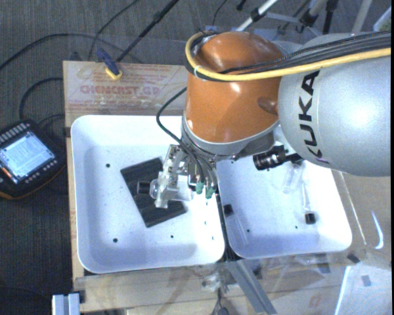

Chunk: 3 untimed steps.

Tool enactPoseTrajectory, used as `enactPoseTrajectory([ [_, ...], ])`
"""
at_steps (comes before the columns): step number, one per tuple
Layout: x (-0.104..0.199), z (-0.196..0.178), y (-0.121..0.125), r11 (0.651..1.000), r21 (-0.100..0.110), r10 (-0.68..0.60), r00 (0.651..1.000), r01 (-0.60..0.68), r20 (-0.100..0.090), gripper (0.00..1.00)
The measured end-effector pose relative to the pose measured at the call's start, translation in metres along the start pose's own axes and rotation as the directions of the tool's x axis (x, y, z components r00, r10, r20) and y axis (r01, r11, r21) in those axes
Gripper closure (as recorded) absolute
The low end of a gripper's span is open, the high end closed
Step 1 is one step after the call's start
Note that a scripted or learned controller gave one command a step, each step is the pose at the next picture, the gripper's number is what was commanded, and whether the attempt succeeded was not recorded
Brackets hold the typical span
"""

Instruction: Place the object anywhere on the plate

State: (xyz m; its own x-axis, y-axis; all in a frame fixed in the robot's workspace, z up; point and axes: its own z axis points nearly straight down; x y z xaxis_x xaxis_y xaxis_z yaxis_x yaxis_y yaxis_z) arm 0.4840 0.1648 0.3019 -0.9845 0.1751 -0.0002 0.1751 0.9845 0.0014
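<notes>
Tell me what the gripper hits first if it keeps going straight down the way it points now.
Most likely the black plate lying flat in the left bin. The gripper hangs directly over the plate's right half, pointing down at it. How far above the plate it sits cannot be judged from this slanted view.

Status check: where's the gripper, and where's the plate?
Gripper low in left bin, over the black plate. Finger state unreadable. Right bin beside it; arm covers part of both.
</notes>
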Motion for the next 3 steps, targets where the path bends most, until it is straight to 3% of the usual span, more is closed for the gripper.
enactPoseTrajectory([
  [1,-0.007,-0.032,-0.032,0.922,0.000,-0.387,0.922,0.387,0.003,1.00],
  [2,-0.055,-0.133,0.028,0.715,0.000,-0.699,0.715,0.699,0.004,1.00],
  [3,-0.067,-0.132,0.043,0.399,0.000,-0.917,0.399,0.917,0.004,1.00],
])
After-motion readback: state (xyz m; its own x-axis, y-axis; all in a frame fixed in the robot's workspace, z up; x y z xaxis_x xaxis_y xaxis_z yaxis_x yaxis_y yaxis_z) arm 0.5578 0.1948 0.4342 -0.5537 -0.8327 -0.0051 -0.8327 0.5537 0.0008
